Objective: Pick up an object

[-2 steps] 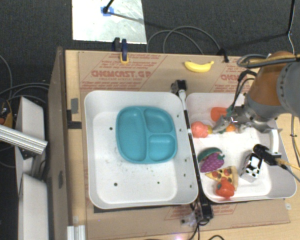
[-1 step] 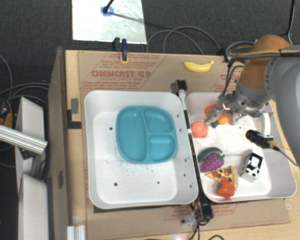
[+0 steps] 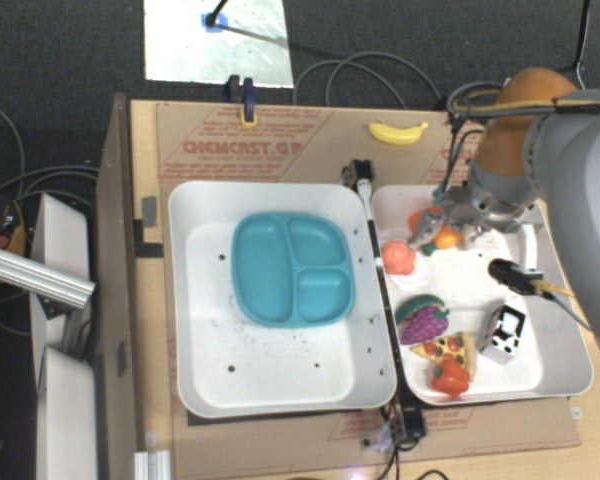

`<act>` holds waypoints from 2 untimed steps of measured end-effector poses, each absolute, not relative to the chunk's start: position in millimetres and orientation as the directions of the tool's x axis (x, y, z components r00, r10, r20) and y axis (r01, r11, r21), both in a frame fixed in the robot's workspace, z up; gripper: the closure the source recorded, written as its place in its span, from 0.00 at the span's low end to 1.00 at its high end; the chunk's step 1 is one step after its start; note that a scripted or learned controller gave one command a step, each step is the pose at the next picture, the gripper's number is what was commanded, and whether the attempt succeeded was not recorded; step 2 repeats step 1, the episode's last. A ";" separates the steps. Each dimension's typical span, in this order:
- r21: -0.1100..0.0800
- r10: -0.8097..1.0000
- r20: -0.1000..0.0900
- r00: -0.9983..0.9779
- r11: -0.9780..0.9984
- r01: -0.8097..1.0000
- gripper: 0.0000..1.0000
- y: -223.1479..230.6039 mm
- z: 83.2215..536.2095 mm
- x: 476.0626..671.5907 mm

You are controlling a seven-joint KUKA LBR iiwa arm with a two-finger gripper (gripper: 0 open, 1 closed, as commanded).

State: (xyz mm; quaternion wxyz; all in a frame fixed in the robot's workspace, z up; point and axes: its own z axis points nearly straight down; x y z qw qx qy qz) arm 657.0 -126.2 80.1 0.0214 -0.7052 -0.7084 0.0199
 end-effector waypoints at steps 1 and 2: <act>-0.072 1.000 0.004 -0.005 0.005 0.997 1.00 -127.1 87.8 654.1; -0.072 1.000 0.004 -0.005 0.005 0.997 1.00 -127.1 87.8 654.1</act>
